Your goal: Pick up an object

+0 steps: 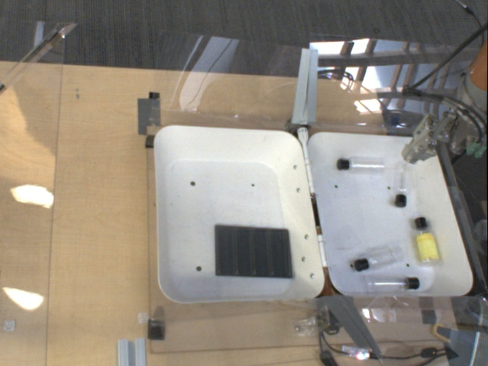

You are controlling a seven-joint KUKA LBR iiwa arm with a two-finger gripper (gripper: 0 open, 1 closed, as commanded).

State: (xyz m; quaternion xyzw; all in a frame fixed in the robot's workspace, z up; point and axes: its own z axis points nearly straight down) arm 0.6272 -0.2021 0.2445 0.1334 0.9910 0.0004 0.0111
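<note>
The tool (421, 145) hangs over the far right corner of the right-hand shallow white plastic bin (457, 227); whether it is spread or pressed together I cannot tell, and nothing shows in its grip.

Closest to it, just to its left, lies a clear plastic tube with a black cap (358, 164), flat on the bin floor. Nearer the camera than the tool, and a little left of it, sits a small black cap (400, 200), then a second small black cap (419, 223), and right behind that a short yellow cylinder (426, 248). Further off toward the near wall lie a second clear capped tube (375, 260) and a third clear tube (390, 284) with its cap at the right end.

The tubes look light, rigid and smooth, so they would likely roll or slip; a grip across the middle of the body, square to its long axis, seems best. The yellow cylinder looks stubby and easier to pinch across its width.

The left-hand white bin (175, 204), well away from the tool, holds a dark ribbed rectangular slab (253, 251), flat and probably awkward to grasp. Both bins sit on the pale wooden worktop (76, 204).
</note>
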